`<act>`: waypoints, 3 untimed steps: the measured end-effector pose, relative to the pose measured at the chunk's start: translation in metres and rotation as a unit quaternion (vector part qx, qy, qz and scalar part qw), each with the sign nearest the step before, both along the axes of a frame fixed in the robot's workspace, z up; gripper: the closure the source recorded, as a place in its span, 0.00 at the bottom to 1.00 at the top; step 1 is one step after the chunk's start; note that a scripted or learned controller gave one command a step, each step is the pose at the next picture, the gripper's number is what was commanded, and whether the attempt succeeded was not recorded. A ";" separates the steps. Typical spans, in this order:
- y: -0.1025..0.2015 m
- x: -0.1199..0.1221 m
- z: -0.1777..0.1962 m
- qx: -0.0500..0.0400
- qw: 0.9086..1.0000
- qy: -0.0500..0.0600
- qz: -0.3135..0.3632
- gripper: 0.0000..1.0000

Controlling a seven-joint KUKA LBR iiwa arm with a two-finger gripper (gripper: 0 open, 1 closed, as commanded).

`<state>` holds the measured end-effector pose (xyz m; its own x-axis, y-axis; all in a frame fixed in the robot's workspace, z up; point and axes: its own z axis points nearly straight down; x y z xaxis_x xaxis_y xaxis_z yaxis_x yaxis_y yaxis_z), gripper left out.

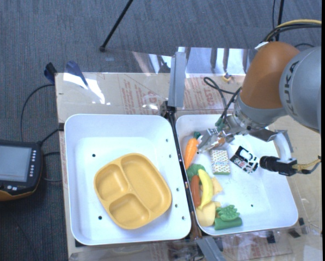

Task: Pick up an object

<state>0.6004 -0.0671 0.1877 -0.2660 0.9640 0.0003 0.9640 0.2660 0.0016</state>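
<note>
End effector (211, 141) nr orange carrot (190, 151)

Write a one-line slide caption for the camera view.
Gripper hovers over right bin of toy food beside carrot; yellow divided plate sits in left bin.

cam: single, fixed overhead | tilt: slanted down | covers: both white bins (75, 145) | arm (293, 86) enters from right
</note>
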 end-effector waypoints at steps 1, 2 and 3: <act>-0.021 -0.040 -0.085 0.001 0.998 0.007 0.068 0.00; -0.033 0.025 -0.097 0.002 0.986 0.007 0.164 0.00; -0.030 0.036 -0.099 0.003 0.993 0.021 0.116 0.00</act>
<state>0.6362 -0.0971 0.0883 -0.4810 0.8765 0.0210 0.8758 0.4814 -0.0353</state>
